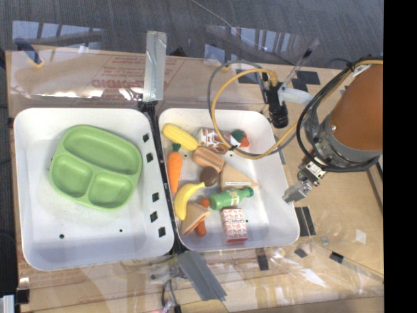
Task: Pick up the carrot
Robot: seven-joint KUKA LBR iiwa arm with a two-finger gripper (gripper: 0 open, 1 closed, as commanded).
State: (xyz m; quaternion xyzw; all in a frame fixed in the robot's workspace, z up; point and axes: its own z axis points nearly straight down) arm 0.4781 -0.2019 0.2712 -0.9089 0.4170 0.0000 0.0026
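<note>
Smooth, tapered orange carrot point(174, 169) lies beside a curved yellow banana point(186, 197) in the right bin point(277, 175); claw's state: cannot tell

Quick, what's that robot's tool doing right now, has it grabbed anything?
Tool: cannot be told whether open or closed; nothing seen in it. Carrot lies in the right bin.

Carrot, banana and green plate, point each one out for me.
carrot point(174, 170), camera view, middle of its orange body.
banana point(184, 197), camera view, middle of its curve.
green plate point(96, 166), camera view, ridge between its compartments.
</note>
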